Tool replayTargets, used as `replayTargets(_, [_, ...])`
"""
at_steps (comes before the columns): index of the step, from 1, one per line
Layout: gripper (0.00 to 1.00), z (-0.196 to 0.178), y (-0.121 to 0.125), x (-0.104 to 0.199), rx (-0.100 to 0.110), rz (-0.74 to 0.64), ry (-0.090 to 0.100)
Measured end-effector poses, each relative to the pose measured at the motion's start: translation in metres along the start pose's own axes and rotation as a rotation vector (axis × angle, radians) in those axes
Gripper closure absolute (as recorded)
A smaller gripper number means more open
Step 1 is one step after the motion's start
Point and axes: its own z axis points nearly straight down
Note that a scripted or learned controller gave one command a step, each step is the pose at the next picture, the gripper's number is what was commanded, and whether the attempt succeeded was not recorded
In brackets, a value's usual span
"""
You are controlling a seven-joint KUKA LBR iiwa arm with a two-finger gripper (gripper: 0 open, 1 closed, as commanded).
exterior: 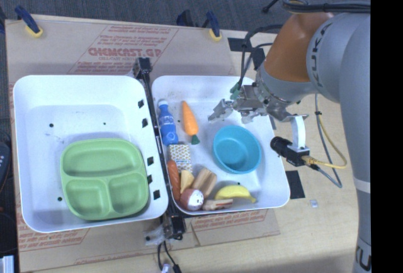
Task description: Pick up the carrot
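Observation:
The carrot [189, 119], orange with a small green tip at its near end, lies in the right bin [208, 86] close to its left side, beside a blue bottle [166, 123]. My gripper [225, 109] hangs over the same bin, to the right of the carrot and just above the far rim of a blue bowl [236, 149]. Its fingers look spread with nothing between them. There is a clear gap between the gripper and the carrot.
The left bin [38, 95] holds a green divided plate [104, 178]. Along the right bin's near edge lie a banana [235, 194], bread pieces [203, 180], a patterned block [180, 153] and other toy food. Cables trail off the arm at right.

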Motion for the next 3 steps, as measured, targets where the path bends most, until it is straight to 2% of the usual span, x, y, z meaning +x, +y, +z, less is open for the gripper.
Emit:
replayTargets(1, [0.0, 0.108, 0.04, 0.041, -0.011, 0.071, -0.013])
replayTargets(2, [1.0, 0.099, 0.039, 0.044, 0.0, 0.061, -0.007])
replayTargets(3, [1.0, 0.059, 0.004, 0.042, 0.005, 0.354, 0.001])
